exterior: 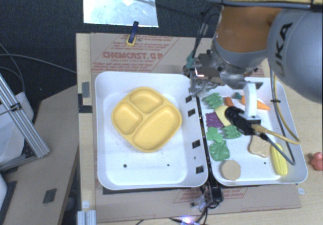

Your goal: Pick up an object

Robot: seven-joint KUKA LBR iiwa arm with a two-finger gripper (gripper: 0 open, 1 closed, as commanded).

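Though near, leaf right of claw.

One camera looks down at a slant from above the counter, near enough that the left bin and right bin span the frame; the arm looms close at upper right.

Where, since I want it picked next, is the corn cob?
The corn cob lies in the right bin, near right corner, beside the bread slice.
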